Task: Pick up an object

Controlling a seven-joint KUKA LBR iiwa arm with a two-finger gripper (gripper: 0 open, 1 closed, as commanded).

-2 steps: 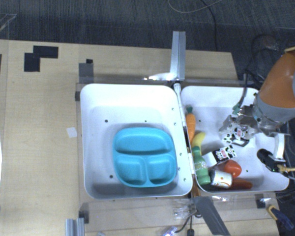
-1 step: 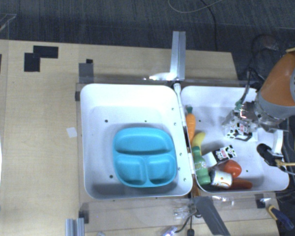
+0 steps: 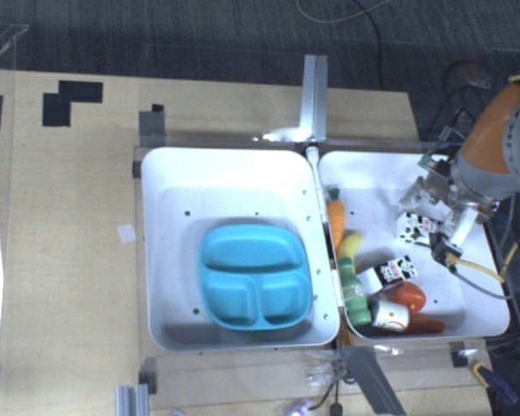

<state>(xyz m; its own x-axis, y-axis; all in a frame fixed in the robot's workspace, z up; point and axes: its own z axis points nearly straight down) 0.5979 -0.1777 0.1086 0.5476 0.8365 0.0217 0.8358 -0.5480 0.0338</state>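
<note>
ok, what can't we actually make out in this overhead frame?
- Gripper: fingers too small and cluttered against the black-and-white item below; open or shut unclear, contact unclear.
- Arm: cut off by the right edge.
- Green bottle, red object and white-capped piece: piled together in the right bin; overlaps hide their shapes.
- Carrot: partly hidden by the bin divider.

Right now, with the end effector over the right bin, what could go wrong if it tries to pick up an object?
1. The carrot, the yellow piece and the green bottle lie packed along the divider wall, so a grasp there may hit the wall.
2. The red object touches its neighbours in the near corner; a pick may drag two things.
3. The end effector hangs above a small black-and-white item, which may slip away.
</note>
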